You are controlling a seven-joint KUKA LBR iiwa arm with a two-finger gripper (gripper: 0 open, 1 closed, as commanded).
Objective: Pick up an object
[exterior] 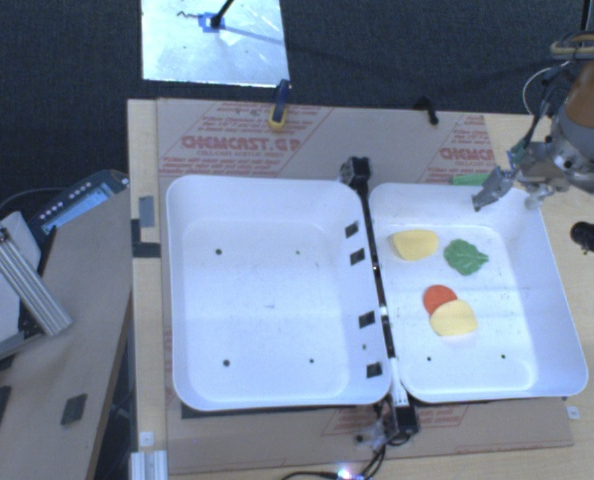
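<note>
1. Camera view: the right bin (552,298) holds four small pieces. A pale yellow piece (415,244) lies near the bin's left wall, a green piece (466,257) just beside it to the right, and an orange-red piece (439,297) touches a yellow rounded piece (454,319) lower down.
2. The left bin (267,288) sits alongside on the desk (227,138), and the two bins meet at a row of dark clips.
3. The jaws (507,190) hang over the right bin's upper rim, above and to the right of the green piece, well clear of all four pieces. Two tips are visible, one at the left and one at the right, so they read as spread apart with nothing between them.
4. Handling, as a judgement: the pieces look like small toy food, so light, probably plastic or foam, smooth and a bit slippery. Nothing looks fragile.
5. The green piece has a lumpy, irregular outline and looks flat. It is nearest the jaws, but a low profile leaves little to pinch.
6. The pale yellow piece stands alone with bare floor around it. Best bet: close across its short width.
7. The orange-red and yellow rounded pair touch, so a finger would likely nudge the neighbour. Rounded tops may squirt out under squeeze.
</note>
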